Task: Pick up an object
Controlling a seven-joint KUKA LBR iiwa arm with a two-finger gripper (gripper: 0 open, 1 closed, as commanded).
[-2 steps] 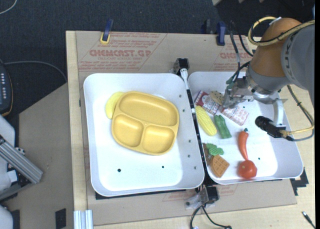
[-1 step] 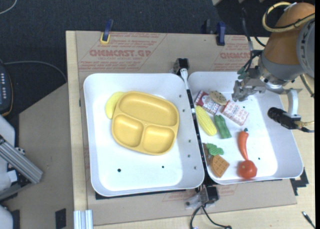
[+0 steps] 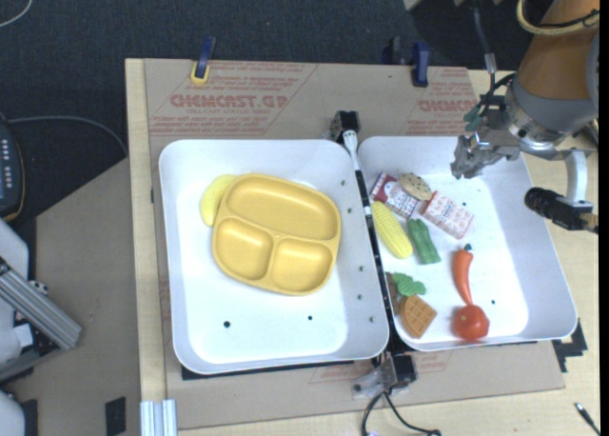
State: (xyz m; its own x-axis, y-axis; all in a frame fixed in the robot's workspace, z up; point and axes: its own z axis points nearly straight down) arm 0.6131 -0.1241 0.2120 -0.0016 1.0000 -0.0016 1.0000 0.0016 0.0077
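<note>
**Hovering over the right bin's far edge**

Lying in the right bin (image 3: 533,263) are the small things to choose from, all gathered toward its left half. A red and white packet (image 3: 447,213) sits near the middle, with a second packet (image 3: 396,194) and a round cookie (image 3: 415,184) just beside it toward the divider. An ear of corn (image 3: 391,228) lies along the left wall, and a green pod (image 3: 423,241) rests next to it. Nearer the front edge are an orange-red pepper (image 3: 462,275), a red tomato (image 3: 470,323), a brown waffle piece (image 3: 417,314) and a green leafy bit (image 3: 408,285).

The claw (image 3: 473,160) hangs over the far part of this bin, up and to the right of the packets and apart from them. Nothing shows between its fingers, and whether they are spread or closed I cannot tell from this slant. The grey arm (image 3: 557,63) with its orange band reaches in from the right.

The left bin (image 3: 181,234) carries a yellow divided plate (image 3: 276,232), with a yellow banana-like piece (image 3: 213,198) poking out from under its far left rim. Both bins rest on a brown board (image 3: 152,110) on the table, held by clamps (image 3: 201,63) at the back edge.
</note>
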